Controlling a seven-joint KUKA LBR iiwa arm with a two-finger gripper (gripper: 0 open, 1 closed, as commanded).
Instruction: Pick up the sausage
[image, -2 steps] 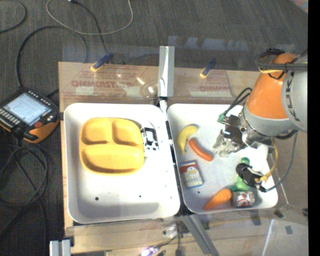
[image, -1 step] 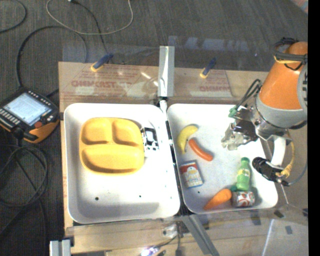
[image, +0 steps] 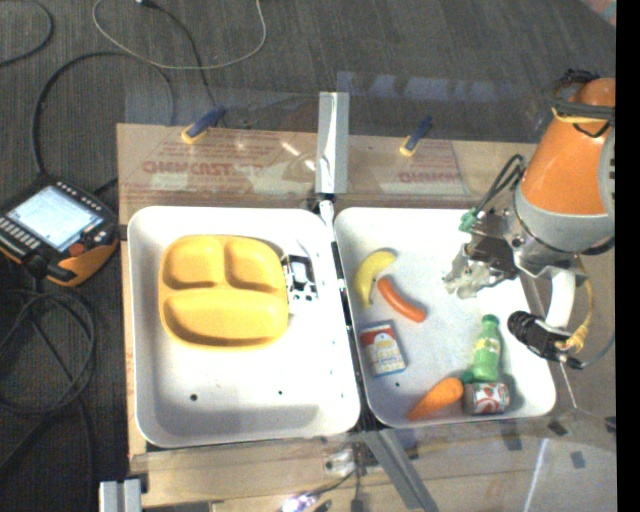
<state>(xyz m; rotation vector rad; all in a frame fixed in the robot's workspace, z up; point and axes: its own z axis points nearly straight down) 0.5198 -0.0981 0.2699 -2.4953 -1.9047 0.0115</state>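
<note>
The sausage is a short orange-red link lying at a slant in the right bin, just right of a yellow banana. My gripper hangs over the same bin, about a hand's width to the right of the sausage and apart from it. Its pale fingertips point down toward the bin floor with nothing visible between them.
The right bin also holds a small red-and-white box, a carrot, a green bottle and a red can near its front. A yellow divided tray sits in the left bin. A pendant lies far left.
</note>
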